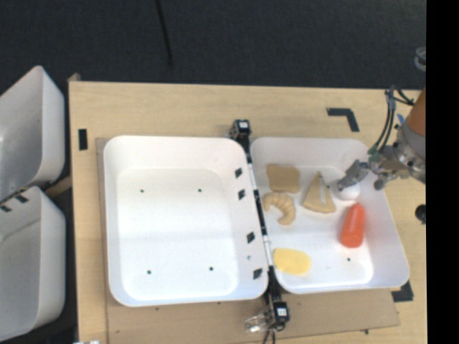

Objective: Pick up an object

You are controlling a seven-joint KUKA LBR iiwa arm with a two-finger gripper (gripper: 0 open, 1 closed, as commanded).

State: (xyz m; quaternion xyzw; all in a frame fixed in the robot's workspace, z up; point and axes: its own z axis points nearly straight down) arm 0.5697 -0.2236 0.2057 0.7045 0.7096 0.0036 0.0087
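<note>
Currently: gripper [356, 175], finger state indeterminate, touching white ball [349, 189]; orange cylinder [352, 226] just below. Risk: ball rolls away.

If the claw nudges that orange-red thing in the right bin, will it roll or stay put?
The orange-red thing looks rounded and elongated, so it would probably roll sideways rather than stay. Its smooth, glossy look suggests stiff plastic, possibly slippery. Bare bin floor beside it gives it room to travel.
</note>
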